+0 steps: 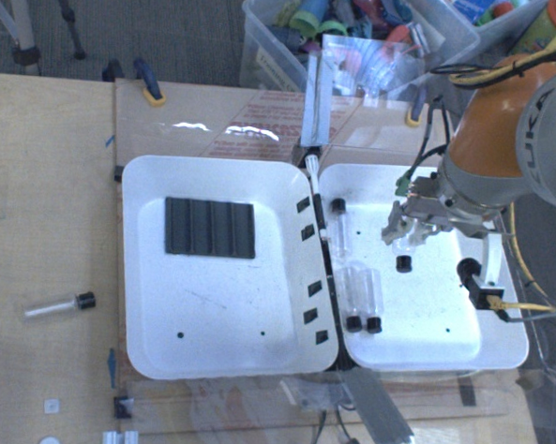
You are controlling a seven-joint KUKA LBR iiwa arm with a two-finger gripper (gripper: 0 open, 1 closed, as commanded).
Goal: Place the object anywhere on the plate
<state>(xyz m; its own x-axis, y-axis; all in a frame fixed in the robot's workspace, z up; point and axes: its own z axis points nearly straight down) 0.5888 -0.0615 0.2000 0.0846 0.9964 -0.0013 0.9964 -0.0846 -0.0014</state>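
- The arm [510,118], grey with an orange band, reaches in from the upper right of the frame and hangs over the right bin [440,344].
- Its gripper [411,232] sits above the upper middle of that bin; whether the fingers are released or clenched cannot be told, since the tips blur against the white floor (something pale and clear seems to be at them, but it is not certain).
- A small black cap [403,263] lies on the bin floor just below the gripper.
- Two clear tubes with black caps [362,298] lie side by side at the bin's left side, caps toward the bottom of the frame.
- Another clear tube [337,222] lies along the upper left wall of the same bin, its black cap uppermost.
- The dark ribbed plate [211,227] lies flat in the upper part of the left bin [157,350], well apart from the gripper.
- One more capped tube [59,306] lies on the wooden bench at the left of the frame, outside both bins.
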